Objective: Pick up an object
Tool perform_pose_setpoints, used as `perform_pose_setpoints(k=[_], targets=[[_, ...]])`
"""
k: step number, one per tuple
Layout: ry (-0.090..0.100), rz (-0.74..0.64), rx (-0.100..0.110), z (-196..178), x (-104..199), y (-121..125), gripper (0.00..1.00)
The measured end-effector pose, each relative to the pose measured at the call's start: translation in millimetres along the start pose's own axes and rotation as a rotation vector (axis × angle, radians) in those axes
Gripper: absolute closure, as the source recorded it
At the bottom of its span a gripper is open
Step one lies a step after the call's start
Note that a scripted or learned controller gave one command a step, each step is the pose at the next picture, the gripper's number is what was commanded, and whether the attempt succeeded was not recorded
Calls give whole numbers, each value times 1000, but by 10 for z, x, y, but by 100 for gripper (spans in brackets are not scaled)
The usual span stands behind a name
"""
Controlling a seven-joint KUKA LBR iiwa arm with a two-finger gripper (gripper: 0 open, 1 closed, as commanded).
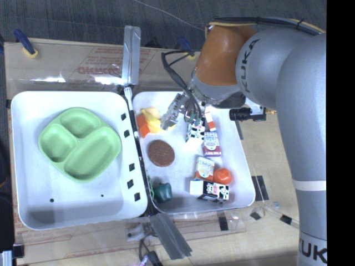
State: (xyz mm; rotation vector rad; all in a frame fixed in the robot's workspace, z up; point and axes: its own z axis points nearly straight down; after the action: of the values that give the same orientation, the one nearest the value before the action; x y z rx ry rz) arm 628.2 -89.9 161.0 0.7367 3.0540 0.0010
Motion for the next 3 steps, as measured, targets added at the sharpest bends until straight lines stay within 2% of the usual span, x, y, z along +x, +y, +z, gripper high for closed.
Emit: perform_pose_setpoints(k=[1,2,3], targets=[[-1,-257,1,-321,555,-62,100],[-9,-123,-1,-1213,-57,259,100],[7,-117,4,-265,-94,161,100]])
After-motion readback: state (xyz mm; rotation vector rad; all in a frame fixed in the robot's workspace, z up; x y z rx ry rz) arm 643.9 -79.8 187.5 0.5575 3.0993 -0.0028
